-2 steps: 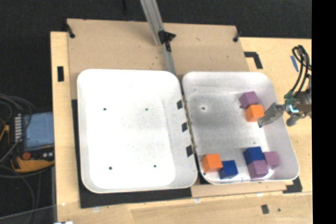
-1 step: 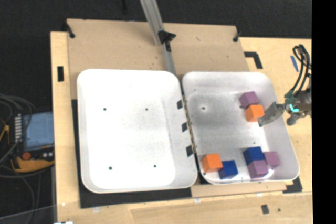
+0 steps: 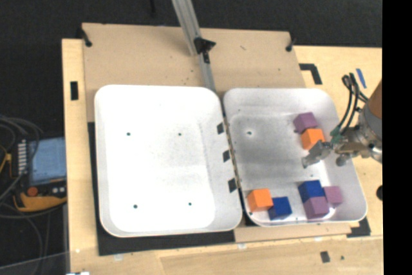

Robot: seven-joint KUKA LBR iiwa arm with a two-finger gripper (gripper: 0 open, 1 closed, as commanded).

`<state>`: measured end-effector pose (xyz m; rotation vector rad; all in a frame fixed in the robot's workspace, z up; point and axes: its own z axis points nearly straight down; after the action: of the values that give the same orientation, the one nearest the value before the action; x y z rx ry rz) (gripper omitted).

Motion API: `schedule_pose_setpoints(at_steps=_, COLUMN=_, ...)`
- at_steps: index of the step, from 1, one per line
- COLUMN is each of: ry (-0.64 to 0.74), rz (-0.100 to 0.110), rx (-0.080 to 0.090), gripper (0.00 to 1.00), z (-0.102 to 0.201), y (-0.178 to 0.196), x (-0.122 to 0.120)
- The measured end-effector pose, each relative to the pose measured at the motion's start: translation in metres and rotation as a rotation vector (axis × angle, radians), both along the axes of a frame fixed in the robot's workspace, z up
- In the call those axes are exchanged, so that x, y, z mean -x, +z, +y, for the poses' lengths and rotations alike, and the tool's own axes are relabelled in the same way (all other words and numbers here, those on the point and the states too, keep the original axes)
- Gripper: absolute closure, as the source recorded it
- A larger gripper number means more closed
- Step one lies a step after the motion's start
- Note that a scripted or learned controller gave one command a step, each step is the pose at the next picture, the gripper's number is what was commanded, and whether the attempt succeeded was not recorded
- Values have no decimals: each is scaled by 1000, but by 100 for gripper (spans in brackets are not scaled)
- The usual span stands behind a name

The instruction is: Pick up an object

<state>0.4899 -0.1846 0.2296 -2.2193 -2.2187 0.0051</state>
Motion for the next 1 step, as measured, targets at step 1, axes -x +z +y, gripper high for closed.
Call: schedule_pose_setpoints(at_steps=1, ry=-2, rz=-2, rx=1, gripper=0, z=1, y=-48, x=-9)
